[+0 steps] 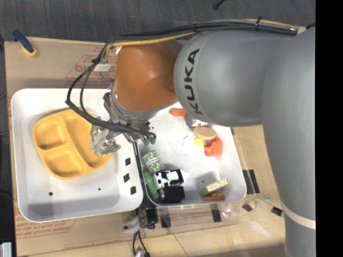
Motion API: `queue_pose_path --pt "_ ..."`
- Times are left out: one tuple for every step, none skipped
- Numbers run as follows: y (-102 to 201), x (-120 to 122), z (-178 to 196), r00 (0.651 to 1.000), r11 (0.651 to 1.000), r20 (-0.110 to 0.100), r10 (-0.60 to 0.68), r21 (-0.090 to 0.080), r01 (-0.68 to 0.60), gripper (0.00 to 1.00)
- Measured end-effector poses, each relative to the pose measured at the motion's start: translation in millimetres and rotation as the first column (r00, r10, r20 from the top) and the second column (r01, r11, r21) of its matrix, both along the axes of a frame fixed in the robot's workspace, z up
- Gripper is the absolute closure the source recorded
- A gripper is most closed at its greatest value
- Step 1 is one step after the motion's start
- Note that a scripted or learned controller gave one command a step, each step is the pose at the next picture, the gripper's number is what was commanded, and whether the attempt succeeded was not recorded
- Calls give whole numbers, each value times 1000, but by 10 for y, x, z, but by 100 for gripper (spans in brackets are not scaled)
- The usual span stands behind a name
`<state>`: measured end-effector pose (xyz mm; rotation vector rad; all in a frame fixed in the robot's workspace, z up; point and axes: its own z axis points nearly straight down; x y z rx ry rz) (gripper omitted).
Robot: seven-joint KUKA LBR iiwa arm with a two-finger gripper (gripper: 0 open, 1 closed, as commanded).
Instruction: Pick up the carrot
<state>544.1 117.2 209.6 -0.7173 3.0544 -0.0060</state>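
The bench (53,52) is covered with brown cardboard printed with faint red lettering. Two shallow white bins sit directly on it, side by side and touching along their inner walls. The left bin (21,159) lies toward the left of the bench; its far-left corner is close to the cardboard's edge. The right bin (236,167) sits just beside the left bin, on its right, partly hidden from above. A blue-and-yellow clip (24,43) rests on the cardboard beyond the left bin's far-left corner, well apart from it. Strips of black tape (249,180) mark the bench just right of the right bin's near corner.
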Motion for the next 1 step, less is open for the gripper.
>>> queue_pose_path --pt "297 -502 -314 988 988 -5 -156 4 156 100"
